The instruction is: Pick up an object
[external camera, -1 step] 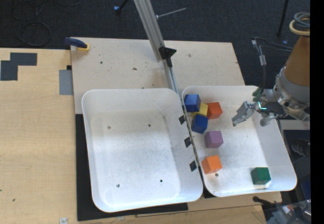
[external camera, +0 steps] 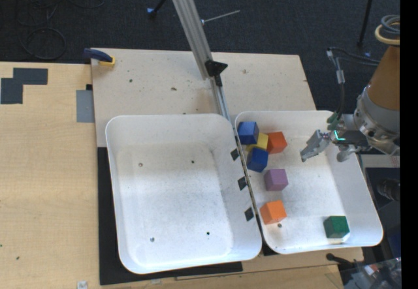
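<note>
The gripper (external camera: 328,147) hangs over the right bin (external camera: 366,216), at its upper right part, with its fingers spread apart and nothing between them. That suits a pick not yet made: the fingers are released so they can drop around a block.

The candidates all lie in the right bin. Against its left wall sit a blue block (external camera: 247,132), a yellow block (external camera: 262,142), a red-orange block (external camera: 277,142) and a second blue block (external camera: 257,160), packed together and likely awkward to grasp. A purple block (external camera: 276,179) and an orange block (external camera: 273,212) lie below them; a green block (external camera: 336,226) sits alone near the lower right corner.

No writing or labels can be read.
</note>
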Motion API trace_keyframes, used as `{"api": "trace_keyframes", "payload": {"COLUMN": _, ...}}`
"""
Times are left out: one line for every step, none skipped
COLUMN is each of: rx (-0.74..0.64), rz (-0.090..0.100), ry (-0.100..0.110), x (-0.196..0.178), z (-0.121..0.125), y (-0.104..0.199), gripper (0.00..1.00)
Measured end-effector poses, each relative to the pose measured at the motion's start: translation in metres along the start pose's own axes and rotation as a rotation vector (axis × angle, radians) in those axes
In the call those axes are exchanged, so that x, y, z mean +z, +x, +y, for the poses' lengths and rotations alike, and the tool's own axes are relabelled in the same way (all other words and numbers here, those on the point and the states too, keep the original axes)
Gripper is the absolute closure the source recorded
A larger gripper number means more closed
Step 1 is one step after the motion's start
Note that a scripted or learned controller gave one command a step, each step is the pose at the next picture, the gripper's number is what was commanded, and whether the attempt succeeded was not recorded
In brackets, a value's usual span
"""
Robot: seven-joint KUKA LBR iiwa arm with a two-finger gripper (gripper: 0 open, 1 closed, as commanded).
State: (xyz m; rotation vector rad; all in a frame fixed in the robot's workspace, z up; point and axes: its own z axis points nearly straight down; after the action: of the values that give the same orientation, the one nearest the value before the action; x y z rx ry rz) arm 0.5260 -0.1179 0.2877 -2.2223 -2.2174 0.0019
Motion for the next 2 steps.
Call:
{"api": "trace_keyframes", "payload": {"rx": -0.003, "rz": 0.001, "ry": 0.005, "x": 0.049, "z": -0.010, "y": 0.002, "gripper": 0.00}}
{"api": "trace_keyframes", "payload": {"rx": -0.002, "rz": 0.002, "ry": 0.008, "x": 0.110, "z": -0.017, "y": -0.004, "gripper": 0.00}}
